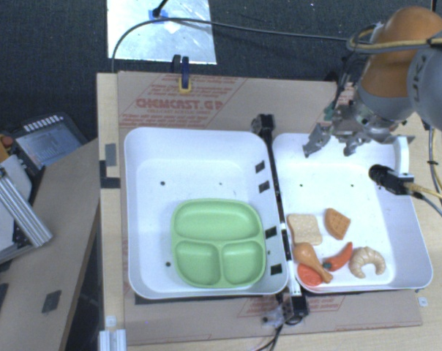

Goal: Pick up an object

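Grey end effector (331,147) hangs open and empty above the right bin (418,247), well apart from the toy food; the croissant (368,260) lies near the wall, so fingers may hit it.

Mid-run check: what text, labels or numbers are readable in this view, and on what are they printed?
"CHEMCAST G P", red print, last letters unsure: on the brown protective sheet behind the left bin.
Fainter red print repeats elsewhere on that sheet, including the front edge: too blurred to read.
Device with a screen at the left: markings too small to read.
Green divided plate, food pieces, gripper: no text seen.
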Available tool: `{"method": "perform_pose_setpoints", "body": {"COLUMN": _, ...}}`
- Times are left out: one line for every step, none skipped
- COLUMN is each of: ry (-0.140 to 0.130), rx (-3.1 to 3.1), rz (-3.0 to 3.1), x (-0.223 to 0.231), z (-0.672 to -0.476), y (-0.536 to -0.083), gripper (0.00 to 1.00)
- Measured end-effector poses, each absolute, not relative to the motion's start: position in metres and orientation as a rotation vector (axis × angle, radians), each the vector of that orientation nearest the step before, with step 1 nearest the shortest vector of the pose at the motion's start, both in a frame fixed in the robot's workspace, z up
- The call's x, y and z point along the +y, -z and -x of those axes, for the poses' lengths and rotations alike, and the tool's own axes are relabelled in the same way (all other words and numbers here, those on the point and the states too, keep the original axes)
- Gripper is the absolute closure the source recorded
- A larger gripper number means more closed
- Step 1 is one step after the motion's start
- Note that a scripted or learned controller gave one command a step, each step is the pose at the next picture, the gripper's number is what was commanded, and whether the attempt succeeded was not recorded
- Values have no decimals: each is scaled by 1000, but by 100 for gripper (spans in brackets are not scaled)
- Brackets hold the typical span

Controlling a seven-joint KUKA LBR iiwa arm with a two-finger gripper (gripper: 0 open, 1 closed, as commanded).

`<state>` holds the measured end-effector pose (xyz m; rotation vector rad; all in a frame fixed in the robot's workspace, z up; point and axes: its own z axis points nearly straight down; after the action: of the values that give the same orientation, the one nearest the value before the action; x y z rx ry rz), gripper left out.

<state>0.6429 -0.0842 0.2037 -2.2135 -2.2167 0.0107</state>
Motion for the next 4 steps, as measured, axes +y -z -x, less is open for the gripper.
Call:
{"method": "perform_pose_setpoints", "body": {"ry": 2, "rx": -2225, "rz": 2218, "x": -84, "z": -646, "y": -211, "gripper": 0}}
{"method": "perform_pose_setpoints", "body": {"ry": -1, "rx": -2224, "rz": 2218, "x": -82, "z": -647, "y": -170, "gripper": 0}}
{"method": "perform_pose_setpoints", "body": {"ry": -1, "rx": -2223, "rz": 2220, "x": -90, "z": -648, "y": -112, "gripper": 0}}
{"method": "perform_pose_setpoints", "body": {"ry": 0, "rx": -2223, "rz": 2220, "x": -90, "z": -648, "y": -84, "gripper": 0}}
